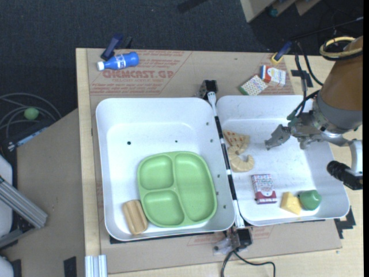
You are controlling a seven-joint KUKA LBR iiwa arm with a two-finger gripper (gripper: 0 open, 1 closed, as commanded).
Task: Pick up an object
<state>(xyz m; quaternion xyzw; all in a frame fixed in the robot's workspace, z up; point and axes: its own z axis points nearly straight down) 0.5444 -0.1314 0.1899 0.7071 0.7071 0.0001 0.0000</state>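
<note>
Camera view: small red-and-white box (264, 188) lying flat in right bin (323, 212)

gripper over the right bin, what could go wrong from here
The gripper hangs over bare floor of the right bin, apart from every item, so closing here would likely grab nothing.

The waffle and cookie lie flat against the bin's left wall; fingers may slide over them or hit the wall.

The cheese and green ball touch near the front rim, so a grasp could nudge one away or catch both.
</note>
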